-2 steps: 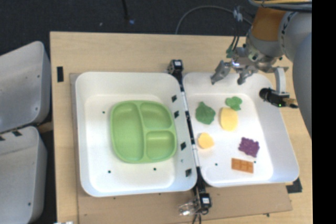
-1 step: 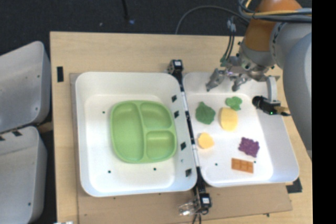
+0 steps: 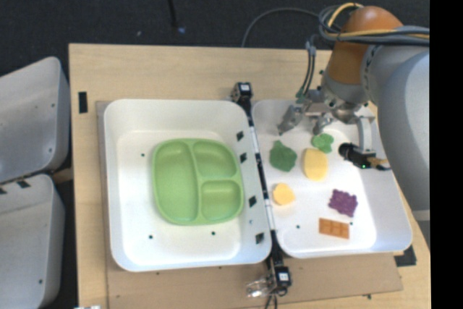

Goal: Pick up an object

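My gripper (image 3: 302, 124) hangs over the far part of the right bin (image 3: 383, 224), open, with nothing between its fingers. Just in front of it lie a dark green lump (image 3: 283, 155) and a small green piece (image 3: 323, 142). A pale yellow object (image 3: 315, 164) sits beside them. Nearer the front are a small yellow-orange piece (image 3: 283, 194), a purple knobbly object (image 3: 343, 202) and a flat orange brick (image 3: 334, 229).
The left bin (image 3: 123, 228) holds a light green divided plate (image 3: 197, 181). A raised divider (image 3: 255, 170) runs between the two bins. The arm comes in from the right above the right bin's far corner.
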